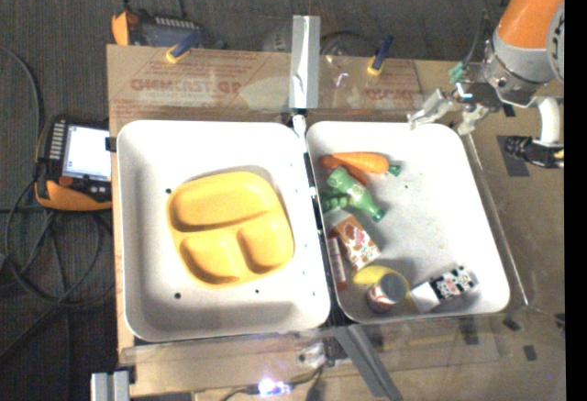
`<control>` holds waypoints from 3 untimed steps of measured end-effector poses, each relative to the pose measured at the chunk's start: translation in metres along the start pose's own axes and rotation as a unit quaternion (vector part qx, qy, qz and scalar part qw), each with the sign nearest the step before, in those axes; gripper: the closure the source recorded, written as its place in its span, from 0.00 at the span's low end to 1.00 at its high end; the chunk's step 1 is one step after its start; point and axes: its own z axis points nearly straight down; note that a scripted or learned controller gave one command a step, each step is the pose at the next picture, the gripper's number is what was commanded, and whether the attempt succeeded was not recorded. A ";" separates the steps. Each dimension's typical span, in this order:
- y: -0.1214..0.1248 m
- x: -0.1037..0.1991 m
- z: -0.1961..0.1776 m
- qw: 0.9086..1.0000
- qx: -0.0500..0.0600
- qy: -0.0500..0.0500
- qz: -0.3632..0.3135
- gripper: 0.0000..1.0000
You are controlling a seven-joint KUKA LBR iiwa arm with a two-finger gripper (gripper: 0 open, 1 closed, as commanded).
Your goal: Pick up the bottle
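Arm cut off at the right edge, its gripper (447, 112) hanging spread open and empty over the right bin's (477, 206) far rim, well apart from the green bottle (353, 193) lying by the carrot (362, 162).

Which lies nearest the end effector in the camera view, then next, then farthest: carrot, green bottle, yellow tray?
1. Carrot, at the right bin's far left end, nearest the end effector.
2. Green bottle, just below the carrot.
3. Yellow tray, in the left bin.
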 end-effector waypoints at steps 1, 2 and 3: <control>-0.050 0.048 0.122 0.991 0.001 -0.001 0.132 0.00; -0.028 0.103 0.140 0.999 -0.005 -0.004 0.042 0.00; -0.076 0.099 0.139 0.986 -0.008 0.000 0.168 0.00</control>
